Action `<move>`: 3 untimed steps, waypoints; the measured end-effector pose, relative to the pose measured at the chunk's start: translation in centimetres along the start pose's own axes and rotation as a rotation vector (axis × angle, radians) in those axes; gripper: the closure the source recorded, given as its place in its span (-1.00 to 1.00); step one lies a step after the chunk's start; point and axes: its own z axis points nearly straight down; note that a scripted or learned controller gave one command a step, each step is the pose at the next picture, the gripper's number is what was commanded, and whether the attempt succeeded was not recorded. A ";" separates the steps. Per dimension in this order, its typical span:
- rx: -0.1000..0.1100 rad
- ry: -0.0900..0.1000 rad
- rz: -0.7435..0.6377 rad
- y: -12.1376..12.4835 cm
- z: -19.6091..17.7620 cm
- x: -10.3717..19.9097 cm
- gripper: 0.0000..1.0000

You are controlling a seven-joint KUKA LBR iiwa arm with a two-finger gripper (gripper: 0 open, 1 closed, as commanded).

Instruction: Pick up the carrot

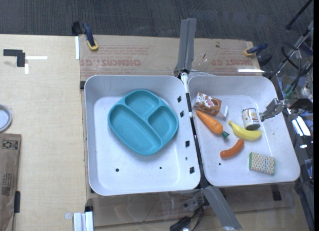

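Carrot (210, 122) lies untouched in the right bin (291, 170).
We cannot tell the gripper's (271, 109) state; we should approach across its middle, avoiding the banana (245, 132).

One camera hangs fixed above the surface (40, 125), looking down at a slant. It sits far enough back to take in both white bins (94, 140) side by side.

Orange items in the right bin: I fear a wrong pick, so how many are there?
2. The carrot lies near the bin's left wall, below the snack box; the sausage lies lower, under the banana. None seems hidden.
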 end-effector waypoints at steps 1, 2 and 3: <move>-0.003 -0.001 0.089 7.1 13.7 3.6 -1.00; -0.002 -0.001 -0.133 4.6 16.1 9.0 -1.00; -0.004 -0.002 -0.277 8.7 16.1 9.0 -1.00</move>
